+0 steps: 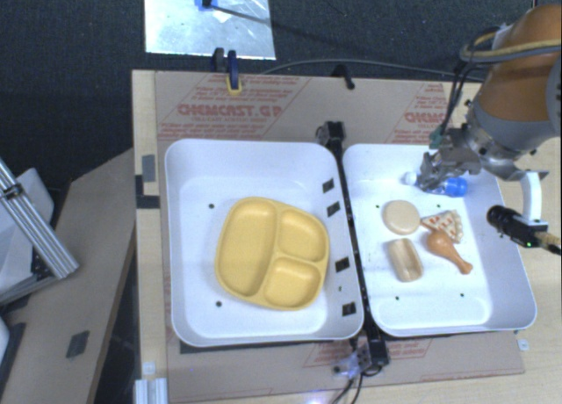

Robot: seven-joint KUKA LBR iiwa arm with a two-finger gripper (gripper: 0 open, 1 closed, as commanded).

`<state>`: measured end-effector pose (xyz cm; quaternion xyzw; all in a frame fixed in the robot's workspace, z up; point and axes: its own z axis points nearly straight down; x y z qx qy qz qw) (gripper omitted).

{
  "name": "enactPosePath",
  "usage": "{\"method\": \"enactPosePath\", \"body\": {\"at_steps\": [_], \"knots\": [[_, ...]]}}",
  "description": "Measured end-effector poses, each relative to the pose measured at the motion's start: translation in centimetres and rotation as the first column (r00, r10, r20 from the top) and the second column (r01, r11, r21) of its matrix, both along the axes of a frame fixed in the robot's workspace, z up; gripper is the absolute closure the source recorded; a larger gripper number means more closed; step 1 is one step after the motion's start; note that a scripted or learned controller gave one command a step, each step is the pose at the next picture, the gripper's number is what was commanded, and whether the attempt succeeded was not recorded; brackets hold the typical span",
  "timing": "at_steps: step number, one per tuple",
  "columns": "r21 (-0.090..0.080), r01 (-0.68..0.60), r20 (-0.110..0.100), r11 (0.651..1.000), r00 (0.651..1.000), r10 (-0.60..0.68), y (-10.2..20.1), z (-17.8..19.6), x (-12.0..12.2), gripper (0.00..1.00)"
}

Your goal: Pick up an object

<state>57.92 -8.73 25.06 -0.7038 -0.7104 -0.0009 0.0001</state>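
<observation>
Yellow divided plate [272, 253] in left bin [189, 218]. Right bin [500, 306]: round biscuit [401, 216], bread roll [405, 259], waffle wedge [443, 223], drumstick [449, 250] clustered mid-bin. Gripper [432, 183] low at bin's back, beside blue object [454, 187]; grip state cannot be told

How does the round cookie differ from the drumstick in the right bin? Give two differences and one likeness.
The cookie is a pale, flat disc; the drumstick is orange-brown and long, fat at one end and narrowing to a thin one. The cookie lies nearer the gripper; the drumstick lies further toward the bin's near side. Both lie untouched on the right bin.
</observation>
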Motion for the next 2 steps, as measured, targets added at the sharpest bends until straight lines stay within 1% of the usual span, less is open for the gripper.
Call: {"method": "enactPosePath", "body": {"at_steps": [1, 2], "knots": [[0.000, 0.000, 0.000, 1.000, 1.000, 0.000, 4.8, -0.5, 0.7, 1.00], [0.001, -0.001, -0.001, 1.000, 1.000, 0.001, 10.5, -1.5, -0.3, 1.00]]}}
